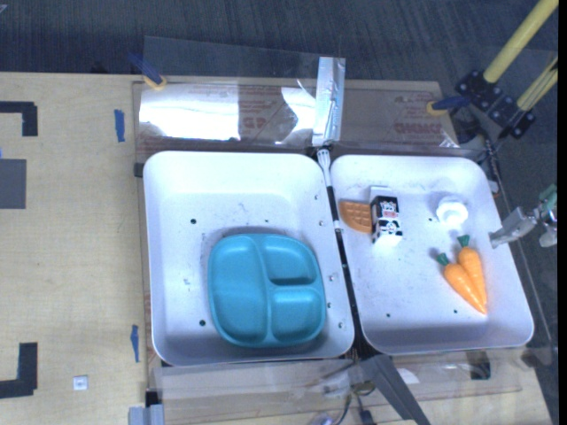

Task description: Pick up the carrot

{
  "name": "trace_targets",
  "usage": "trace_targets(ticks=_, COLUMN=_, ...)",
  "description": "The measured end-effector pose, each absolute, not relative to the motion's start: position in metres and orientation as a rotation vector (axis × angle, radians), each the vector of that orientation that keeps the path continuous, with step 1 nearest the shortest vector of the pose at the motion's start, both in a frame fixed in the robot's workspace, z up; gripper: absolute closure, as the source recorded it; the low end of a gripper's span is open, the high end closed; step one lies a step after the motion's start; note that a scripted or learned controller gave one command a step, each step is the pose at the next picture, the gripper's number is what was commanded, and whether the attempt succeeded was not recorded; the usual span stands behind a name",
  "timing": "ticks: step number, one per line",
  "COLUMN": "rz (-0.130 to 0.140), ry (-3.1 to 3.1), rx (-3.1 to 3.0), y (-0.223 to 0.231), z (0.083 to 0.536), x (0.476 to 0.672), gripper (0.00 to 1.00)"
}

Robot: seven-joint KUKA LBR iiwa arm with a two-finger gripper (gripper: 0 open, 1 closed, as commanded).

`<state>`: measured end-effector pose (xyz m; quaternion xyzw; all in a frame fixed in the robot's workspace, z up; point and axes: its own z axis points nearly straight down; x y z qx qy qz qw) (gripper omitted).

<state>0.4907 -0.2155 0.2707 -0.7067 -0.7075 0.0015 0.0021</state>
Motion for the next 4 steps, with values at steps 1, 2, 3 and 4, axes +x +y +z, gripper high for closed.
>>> trace_targets(ticks=1, rz=-0.014, ry=-2.702, rx=-1.58, y=-0.216, z=0.086, x=0.482, gripper=0.0)
trace_targets(ticks=2, rz=-0.01, ry=-2.71, rx=-1.591, y=-0.218, z=0.095, x=0.484, gripper=1.0)
trace_targets(ticks=3, rz=0.0, ry=-2.534, rx=-1.856, y=-0.152, z=0.186, x=0.481, gripper=1.0)
trace_targets(ticks=4, rz=0.004, ry=-2.201, rx=-2.24, y=-0.11, z=0.236, x=0.492, gripper=1.0)
